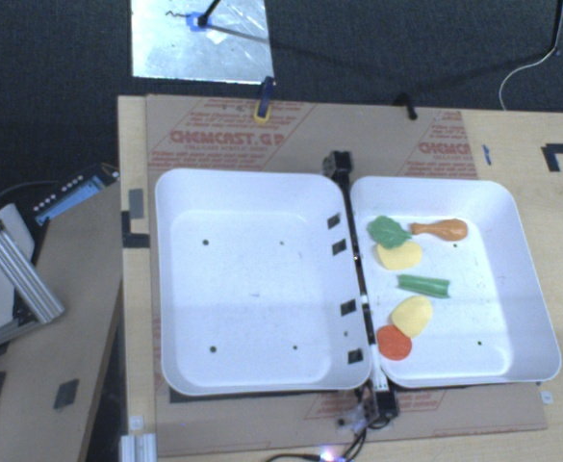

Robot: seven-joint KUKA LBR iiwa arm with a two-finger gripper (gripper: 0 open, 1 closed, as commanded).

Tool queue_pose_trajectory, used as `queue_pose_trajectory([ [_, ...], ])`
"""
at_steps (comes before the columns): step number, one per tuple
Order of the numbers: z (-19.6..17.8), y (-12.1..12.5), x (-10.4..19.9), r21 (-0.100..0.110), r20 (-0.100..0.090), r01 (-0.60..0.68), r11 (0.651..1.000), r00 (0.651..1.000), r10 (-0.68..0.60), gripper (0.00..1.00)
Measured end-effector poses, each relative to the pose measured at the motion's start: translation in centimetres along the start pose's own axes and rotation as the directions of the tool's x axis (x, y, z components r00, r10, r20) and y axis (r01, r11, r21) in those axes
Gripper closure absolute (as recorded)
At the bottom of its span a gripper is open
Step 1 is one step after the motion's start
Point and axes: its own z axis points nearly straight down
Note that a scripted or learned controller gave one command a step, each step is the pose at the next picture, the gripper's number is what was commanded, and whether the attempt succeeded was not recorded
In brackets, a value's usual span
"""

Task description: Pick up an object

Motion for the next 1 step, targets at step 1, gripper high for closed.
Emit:
queue_pose_trajectory([
  [1, 0.00, -0.01, 0.05, 0.000, 0.000, 0.000, 1.000, 1.000, 0.000, 1.00],
])
